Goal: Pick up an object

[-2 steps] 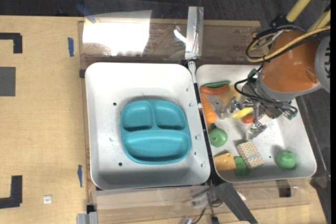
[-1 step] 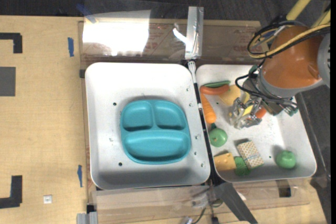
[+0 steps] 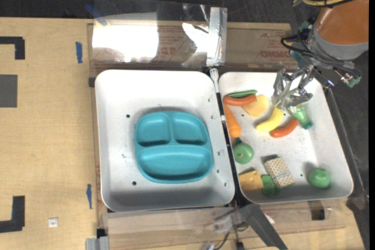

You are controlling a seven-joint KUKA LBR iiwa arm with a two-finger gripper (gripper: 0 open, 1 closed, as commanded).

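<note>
Tan bench top [image 3: 47,143] with black square markings and blue tape tabs; dark grey floor beyond the far edge and to the right. Clear plastic sheet [image 3: 158,38] taped down just behind the left bin [image 3: 111,91], glaring under the light. Seated in the left bin, a teal three-compartment plate [image 3: 173,145].

Right of the left bin and touching it along the shared rim, the right bin [image 3: 334,149] with toy food. Nearest the shared rim: an orange carrot [image 3: 233,124], a green apple [image 3: 243,153] below it, a yellow-orange wedge [image 3: 251,180] below that. Further right: a red and green pepper [image 3: 239,96] at the far end, a tan chequered block [image 3: 279,171], a second green ball [image 3: 319,177] at the far right.

Yellow banana [image 3: 270,120], mid right bin, lying flat, long axis slanting from lower left up to upper right, upper end under the gripper [image 3: 291,96]. Red chilli [image 3: 284,128] alongside on the same slant, green stem end [image 3: 303,118] upward.

Gripper low over the banana's upper end; whether its fingers are spread or closed: cannot tell.
</note>
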